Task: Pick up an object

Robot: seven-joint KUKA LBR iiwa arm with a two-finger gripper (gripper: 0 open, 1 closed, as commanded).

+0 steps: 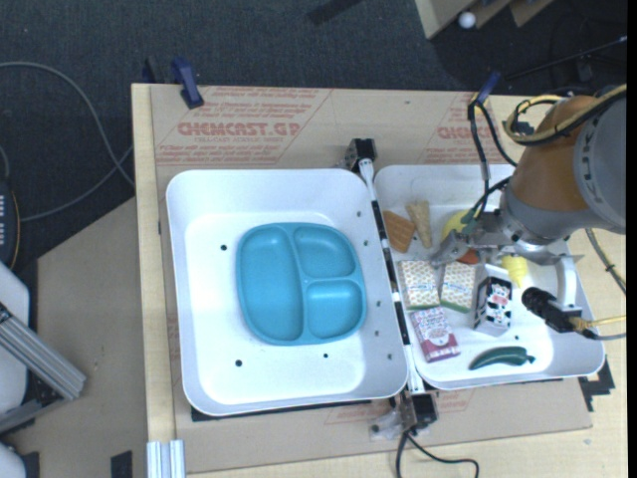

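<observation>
**Wrist low over a crowded right bin, no object secured**

Landmark: right bin (587, 366).

Nearest edge of that bin: a green curved piece (501, 358), likely a toy pepper, lying flat just inside the front rim. Left of it, a maroon packet (434, 332). Just behind, a black-and-white carton (494, 304) standing close to my gripper (485, 267). A patterned cloth or card (438, 284) lies at mid-bin, with a yellow item (514, 267) partly hidden under my wrist. At the back of the bin, a tan wedge (400, 230) and a pale stick-shaped piece (420, 223).

My arm (557, 182) covers the back right of the bin. Gripper state: cannot tell; the wrist hides it. Nothing visibly held.

Left of the right bin: left bin (199, 267) holding a blue divided tray (299, 282).

Risks, as I judge them: items sit nearly touching, so a descent could clip the carton and tip it, or close on two things at once. Flat pieces like the cloth may slip free.
</observation>
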